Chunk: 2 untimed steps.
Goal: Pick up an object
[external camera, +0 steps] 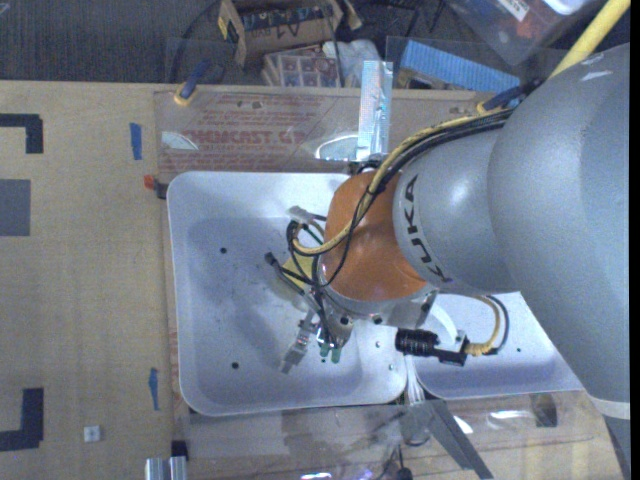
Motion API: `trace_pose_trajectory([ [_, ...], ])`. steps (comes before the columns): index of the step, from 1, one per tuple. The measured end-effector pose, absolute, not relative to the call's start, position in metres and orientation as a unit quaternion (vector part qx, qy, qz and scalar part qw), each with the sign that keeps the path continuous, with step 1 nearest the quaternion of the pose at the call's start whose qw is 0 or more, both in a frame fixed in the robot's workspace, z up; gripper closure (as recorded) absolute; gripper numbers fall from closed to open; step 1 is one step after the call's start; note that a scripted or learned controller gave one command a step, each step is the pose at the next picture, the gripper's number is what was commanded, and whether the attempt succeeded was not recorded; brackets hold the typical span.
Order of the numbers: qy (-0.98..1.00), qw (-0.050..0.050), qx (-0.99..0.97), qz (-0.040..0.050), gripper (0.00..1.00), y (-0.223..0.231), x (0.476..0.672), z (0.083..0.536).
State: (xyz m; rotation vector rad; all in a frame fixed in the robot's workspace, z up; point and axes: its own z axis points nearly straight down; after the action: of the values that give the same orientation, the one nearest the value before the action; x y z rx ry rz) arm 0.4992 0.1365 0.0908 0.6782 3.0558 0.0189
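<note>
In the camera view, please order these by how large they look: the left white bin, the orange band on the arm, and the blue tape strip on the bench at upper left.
1. Left white bin, largest.
2. Orange band, though it is nearer the camera, so it looks bigger than it is.
3. Blue tape strip, clearly smallest.

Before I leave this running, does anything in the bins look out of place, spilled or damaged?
Nothing stands out. The gripper is low over the left bin, whose visible floor shows just a few small dark marks. The arm covers much of both bins, so anything beneath it can't be checked.
</note>
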Motion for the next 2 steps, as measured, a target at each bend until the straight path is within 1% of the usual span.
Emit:
trace_pose_trajectory([
  [1,0.899,0.005,0.437,0.0042,0.0,0.138,0.499,0.09],
  [2,0.981,0.006,0.196,0.0041,0.0,0.1,0.515,0.091],
])
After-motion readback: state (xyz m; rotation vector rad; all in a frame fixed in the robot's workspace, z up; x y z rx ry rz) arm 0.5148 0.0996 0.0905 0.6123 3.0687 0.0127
